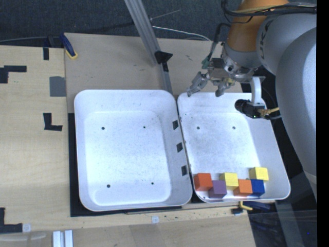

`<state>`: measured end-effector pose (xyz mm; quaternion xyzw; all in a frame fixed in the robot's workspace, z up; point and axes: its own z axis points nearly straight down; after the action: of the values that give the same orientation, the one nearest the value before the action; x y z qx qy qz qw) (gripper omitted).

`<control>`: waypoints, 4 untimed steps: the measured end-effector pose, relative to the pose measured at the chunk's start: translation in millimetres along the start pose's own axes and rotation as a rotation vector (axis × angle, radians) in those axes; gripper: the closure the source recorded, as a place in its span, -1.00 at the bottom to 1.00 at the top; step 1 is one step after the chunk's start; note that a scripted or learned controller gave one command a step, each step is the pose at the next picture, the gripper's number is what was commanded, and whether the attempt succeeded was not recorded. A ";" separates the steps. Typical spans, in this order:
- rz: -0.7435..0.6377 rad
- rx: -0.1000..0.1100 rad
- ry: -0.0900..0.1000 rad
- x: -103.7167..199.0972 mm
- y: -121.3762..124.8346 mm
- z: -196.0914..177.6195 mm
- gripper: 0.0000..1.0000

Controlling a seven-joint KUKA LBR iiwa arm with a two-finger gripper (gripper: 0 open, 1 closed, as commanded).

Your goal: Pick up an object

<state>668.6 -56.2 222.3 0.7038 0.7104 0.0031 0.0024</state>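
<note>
Several small blocks lie along the near edge of the right bin (267, 138): an orange block (203, 181), a purple block (219, 188), a yellow block (231, 179), a second orange block (244, 187), a blue block (257, 188) and another yellow block (259, 174). My gripper (206, 88) hangs over the far edge of the right bin, well away from the blocks. Its two fingers are spread apart with nothing between them.
The left bin (82, 138) sits beside the right one. A slanted metal rail (146, 30) crosses the bench behind the bins. The grey arm with its orange band (257, 9) fills the upper right.
</note>
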 end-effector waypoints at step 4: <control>0.004 0.010 -0.004 -3.7 -3.2 -6.7 -1.00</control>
<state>665.3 -59.9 228.9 0.7053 0.7089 -0.0020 0.0002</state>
